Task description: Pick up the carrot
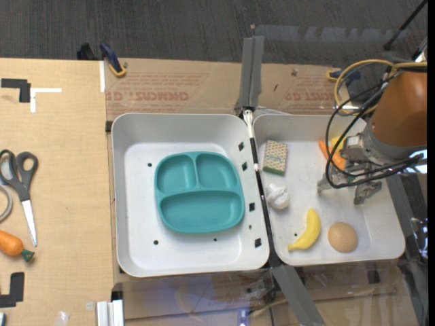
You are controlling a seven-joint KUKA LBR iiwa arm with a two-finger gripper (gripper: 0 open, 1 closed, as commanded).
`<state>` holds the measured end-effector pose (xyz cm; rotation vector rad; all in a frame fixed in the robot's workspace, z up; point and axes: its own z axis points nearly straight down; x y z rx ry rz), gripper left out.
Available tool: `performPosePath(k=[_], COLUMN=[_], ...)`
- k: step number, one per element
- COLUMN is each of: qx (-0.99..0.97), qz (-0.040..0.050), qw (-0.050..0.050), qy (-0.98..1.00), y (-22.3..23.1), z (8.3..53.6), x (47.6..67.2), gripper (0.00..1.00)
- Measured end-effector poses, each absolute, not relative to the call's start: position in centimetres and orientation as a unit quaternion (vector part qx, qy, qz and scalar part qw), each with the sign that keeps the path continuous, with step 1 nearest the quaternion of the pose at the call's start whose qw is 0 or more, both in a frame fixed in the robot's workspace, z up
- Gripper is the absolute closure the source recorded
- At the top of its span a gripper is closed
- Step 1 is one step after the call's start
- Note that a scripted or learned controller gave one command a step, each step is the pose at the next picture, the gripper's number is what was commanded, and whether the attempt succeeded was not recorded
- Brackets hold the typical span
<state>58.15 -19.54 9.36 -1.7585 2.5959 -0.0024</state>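
Carrot [331, 151] single, one banana [306, 230], one egg [342, 237], one teal plate [200, 191].

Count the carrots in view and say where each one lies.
2: one carrot lies on the bench at the far left, below the scissors; another carrot lies in the right bin, partly hidden beside the gripper.

Light is even and fairly bright, falling from above, so shadows are soft and short. The two white bins [129, 202] are the brightest areas, close to washed out on their floors, with faint grey shading along the inner walls. The teal plate [200, 193] carries a mild sheen on its ridges. The far carpet [170, 12] is dim and grainy. The arm [402, 111] at the right is slightly soft, its orange band smooth and blurred. The wooden desk [58, 182] at the left is evenly lit. A bluish glow shows at the near edge.
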Motion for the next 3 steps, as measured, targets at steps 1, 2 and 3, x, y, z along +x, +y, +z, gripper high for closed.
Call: performPosePath(k=[1, 2, 3], qx=[-0.354, -0.328, -0.085], qz=[-0.0007, 0.0002, -0.0001], qw=[0.003, 0.002, 0.002], qy=[0.935, 0.945, 0.996], y=[-21.4, -21.2, -20.2], z=[9.3, 9.3, 9.3], x=[59.8, 58.0, 58.1], gripper=[0.00, 0.00, 0.00])
